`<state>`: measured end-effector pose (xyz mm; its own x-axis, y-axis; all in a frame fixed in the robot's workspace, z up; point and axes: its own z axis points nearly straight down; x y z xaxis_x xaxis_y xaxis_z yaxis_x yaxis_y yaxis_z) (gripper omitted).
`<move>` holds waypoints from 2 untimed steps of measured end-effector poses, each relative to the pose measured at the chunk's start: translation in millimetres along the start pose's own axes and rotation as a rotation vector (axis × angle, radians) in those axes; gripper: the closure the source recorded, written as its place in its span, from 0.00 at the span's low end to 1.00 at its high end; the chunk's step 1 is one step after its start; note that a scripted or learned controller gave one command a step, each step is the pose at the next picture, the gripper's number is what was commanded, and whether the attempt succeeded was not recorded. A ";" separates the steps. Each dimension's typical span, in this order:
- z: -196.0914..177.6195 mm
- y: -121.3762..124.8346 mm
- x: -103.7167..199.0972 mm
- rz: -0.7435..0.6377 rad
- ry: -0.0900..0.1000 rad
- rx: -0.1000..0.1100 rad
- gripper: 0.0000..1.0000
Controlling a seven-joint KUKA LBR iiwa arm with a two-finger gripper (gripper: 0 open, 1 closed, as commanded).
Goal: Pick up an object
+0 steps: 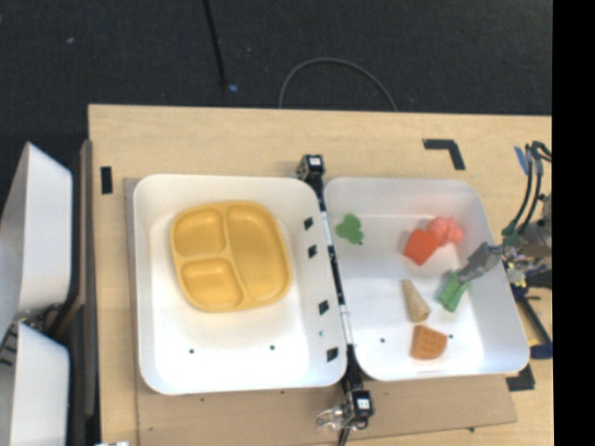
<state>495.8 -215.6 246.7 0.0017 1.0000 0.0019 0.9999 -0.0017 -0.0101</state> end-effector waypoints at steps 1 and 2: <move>-6.1 2.5 0.4 -0.004 -0.003 -0.011 0.00; 45.6 2.5 -11.2 -0.001 -0.003 -0.007 0.00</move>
